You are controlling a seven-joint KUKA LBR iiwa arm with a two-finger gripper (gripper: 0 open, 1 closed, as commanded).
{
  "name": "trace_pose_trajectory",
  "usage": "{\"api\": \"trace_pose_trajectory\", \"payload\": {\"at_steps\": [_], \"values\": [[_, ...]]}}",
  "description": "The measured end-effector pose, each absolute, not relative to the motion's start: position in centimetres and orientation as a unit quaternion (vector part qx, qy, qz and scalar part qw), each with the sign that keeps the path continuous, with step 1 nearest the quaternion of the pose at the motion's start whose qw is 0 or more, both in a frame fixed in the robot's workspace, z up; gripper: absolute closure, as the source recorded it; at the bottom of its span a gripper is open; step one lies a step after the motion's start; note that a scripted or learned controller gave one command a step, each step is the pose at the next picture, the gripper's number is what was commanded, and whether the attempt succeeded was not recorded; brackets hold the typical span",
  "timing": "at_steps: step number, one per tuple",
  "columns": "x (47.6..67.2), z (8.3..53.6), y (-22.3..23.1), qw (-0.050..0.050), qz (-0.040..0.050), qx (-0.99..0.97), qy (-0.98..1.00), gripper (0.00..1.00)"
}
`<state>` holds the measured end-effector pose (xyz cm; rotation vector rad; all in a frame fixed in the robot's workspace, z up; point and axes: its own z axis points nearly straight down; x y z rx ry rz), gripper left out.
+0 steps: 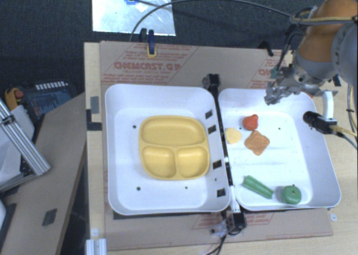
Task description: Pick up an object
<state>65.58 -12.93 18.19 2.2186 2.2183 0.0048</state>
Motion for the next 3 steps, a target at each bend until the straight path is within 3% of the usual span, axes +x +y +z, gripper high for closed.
{"api": "trace_pose_trajectory", "payload": {"at_steps": [1,3], "values": [[65.7,22.3,-12.9,0.003,0.0018,0.706,0.708,1.00],[59.9,21.5,-2.7,-0.001,-0.0001,0.704,0.710,1.00]]}}
